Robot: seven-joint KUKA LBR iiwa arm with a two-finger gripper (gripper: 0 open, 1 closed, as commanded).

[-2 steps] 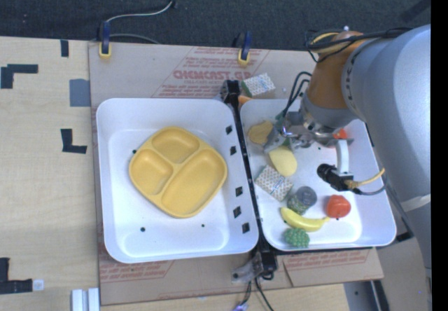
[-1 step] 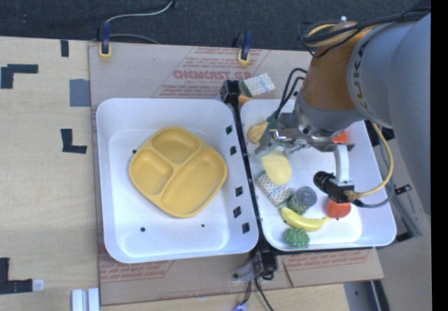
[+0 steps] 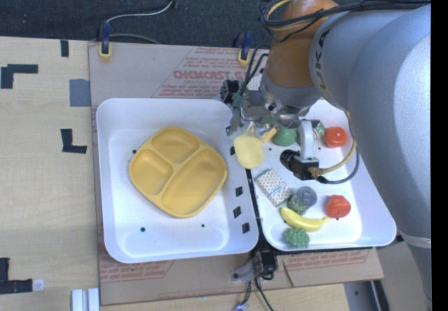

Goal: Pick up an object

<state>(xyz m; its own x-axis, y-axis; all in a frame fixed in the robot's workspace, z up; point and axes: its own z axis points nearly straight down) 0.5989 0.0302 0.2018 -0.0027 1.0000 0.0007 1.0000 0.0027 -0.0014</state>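
A pale yellow, rounded, pear-like object (image 3: 248,152) hangs over the seam between the two bins, just beneath the gripper (image 3: 253,129); its narrower end points up toward the gripper and its long axis runs roughly vertical in the camera view. Whether the gripper is clamped on it cannot be told. The left bin (image 3: 112,162) holds a yellow divided plate (image 3: 178,171); the right bin (image 3: 371,222) holds a banana (image 3: 302,219).

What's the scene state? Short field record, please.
left bin: yellow divided plate
right bin: banana, green broccoli-like piece, two red round pieces, patterned packet, grey round item
gripper: over the divider between bins
pale yellow object: just below gripper; grasp unclear
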